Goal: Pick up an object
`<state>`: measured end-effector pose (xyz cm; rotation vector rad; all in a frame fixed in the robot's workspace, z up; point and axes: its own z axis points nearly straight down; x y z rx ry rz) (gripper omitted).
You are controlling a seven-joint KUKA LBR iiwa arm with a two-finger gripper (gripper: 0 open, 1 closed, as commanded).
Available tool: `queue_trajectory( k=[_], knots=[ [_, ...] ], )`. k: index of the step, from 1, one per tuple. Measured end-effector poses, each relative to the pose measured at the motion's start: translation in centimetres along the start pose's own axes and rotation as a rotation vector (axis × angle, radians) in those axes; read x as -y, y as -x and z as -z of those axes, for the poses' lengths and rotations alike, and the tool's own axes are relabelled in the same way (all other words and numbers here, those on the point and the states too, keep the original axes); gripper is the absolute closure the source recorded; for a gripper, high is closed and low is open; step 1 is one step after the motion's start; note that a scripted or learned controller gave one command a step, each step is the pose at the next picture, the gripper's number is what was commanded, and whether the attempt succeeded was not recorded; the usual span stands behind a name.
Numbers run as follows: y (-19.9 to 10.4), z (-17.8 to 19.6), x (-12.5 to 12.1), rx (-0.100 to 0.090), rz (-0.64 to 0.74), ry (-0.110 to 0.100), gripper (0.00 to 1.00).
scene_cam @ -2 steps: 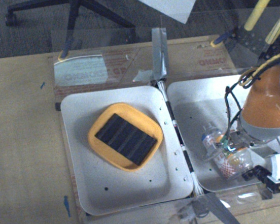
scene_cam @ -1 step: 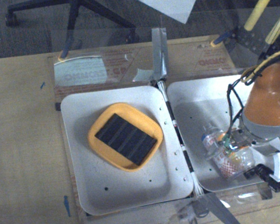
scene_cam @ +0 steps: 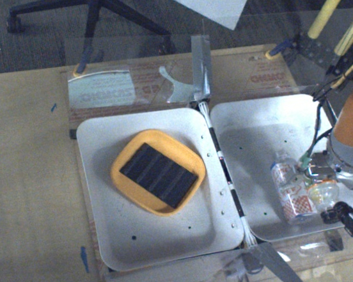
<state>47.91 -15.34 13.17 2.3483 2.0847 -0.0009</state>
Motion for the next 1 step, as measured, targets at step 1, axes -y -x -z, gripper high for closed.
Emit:
queue_trajectory(
  k=[1],
  knots=[
    [-6.9,5.87,-2.62,-0.001,0.075,-0.002,1.0]
  ],
)
